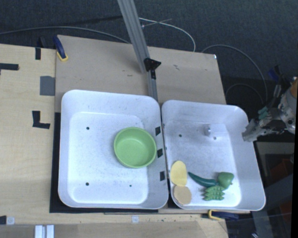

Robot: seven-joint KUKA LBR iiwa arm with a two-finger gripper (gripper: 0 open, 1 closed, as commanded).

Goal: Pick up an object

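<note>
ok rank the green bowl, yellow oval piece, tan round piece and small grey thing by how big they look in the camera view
1. green bowl
2. yellow oval piece
3. tan round piece, close to the yellow one, so that pair is unsure
4. small grey thing

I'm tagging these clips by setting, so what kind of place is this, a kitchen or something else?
Most likely a robotics lab bench, not a kitchen. Two white bins sit side by side on a plywood bench, toy items like a green bowl lie in them, loose cables trail behind, and a gripper waits at the right.
</note>
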